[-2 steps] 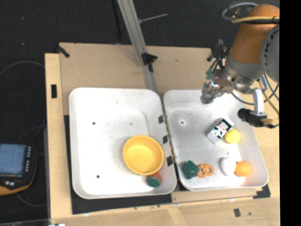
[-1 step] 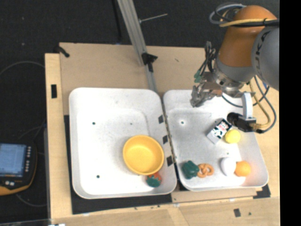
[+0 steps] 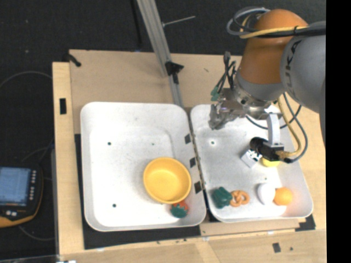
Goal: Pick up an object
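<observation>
Though nowhere close to the pincer (image 3: 222,115), lying nearest the camera along the front wall of the right bin (image 3: 222,160), a row of four small things: a green lump (image 3: 221,197) almost straight toward the camera from the pincer, just beside an orange pretzel-shaped piece (image 3: 239,198), then a white rounded object (image 3: 266,193) and an orange ball (image 3: 283,196), side by side and close together, both off toward the arm's side of the pincer. Across the shared wall, in the front corner of the left bin (image 3: 109,125), a small green and red thing (image 3: 179,210), nearer the camera than the pincer and a little to its other side. Just behind that, touching or nearly so, a yellow bowl (image 3: 167,179), upright, well apart from the pincer. Farther back, the pincer itself, poised over the back corner of the right bin, close to the wall shared with the left bin; released or clenched, cannot tell, too dark and blurred. Above and behind it, the orange band (image 3: 269,43) and the grey arm (image 3: 307,70), reaching in from the right. Farthest off, beyond both bins over the bare worktop (image 3: 120,75), a slanted metal bar (image 3: 156,37), well behind the pincer.
</observation>
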`<state>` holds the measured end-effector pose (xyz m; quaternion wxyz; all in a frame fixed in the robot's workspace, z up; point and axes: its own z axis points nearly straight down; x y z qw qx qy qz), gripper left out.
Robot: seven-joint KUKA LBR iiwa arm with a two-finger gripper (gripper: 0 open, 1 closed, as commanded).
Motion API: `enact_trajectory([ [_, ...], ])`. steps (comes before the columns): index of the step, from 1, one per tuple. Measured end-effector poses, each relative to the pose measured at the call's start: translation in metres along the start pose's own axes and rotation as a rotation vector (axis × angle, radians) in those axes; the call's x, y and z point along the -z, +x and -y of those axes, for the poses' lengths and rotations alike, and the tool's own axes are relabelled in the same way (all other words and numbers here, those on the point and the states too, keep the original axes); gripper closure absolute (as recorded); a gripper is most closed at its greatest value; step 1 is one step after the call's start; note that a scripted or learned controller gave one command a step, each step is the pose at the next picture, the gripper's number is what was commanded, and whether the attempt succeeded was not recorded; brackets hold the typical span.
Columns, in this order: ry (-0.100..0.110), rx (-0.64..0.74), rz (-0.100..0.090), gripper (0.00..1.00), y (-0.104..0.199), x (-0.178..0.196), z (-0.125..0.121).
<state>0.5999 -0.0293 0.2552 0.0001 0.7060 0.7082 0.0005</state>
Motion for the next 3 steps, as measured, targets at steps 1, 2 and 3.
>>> enact_trajectory([
  [1,0.002,0.002,0.000,1.00,0.042,-0.011,0.019],
  [2,0.001,0.005,-0.002,1.00,0.090,-0.005,0.028],
  [3,0.001,-0.001,-0.001,0.00,0.087,-0.005,0.027],
])
